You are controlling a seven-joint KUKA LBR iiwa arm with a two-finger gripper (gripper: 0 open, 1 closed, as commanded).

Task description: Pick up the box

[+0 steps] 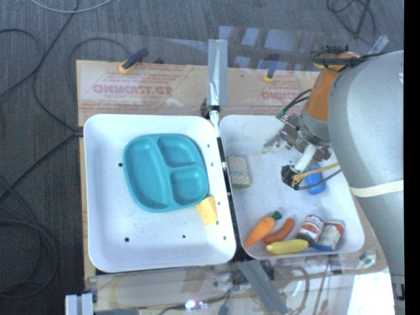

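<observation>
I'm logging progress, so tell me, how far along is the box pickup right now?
Done: nothing yet; the box lies in the right bin's near corner beside a can. In hand: the pincer hangs over that bin's far part, apart from the box. Left: approach, grasp, lift.

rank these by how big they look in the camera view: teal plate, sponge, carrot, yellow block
1. teal plate, by far the largest
2. sponge and carrot, too alike to rank
3. yellow block, slightly smaller

Big, smooth, rounded grey arm link [374, 130], a pale seam line [377, 189] curving across it. Orange band [320, 100] above the wrist, thin black cables [328, 50] looping there, and a silvery metal gripper [281, 138].
</observation>
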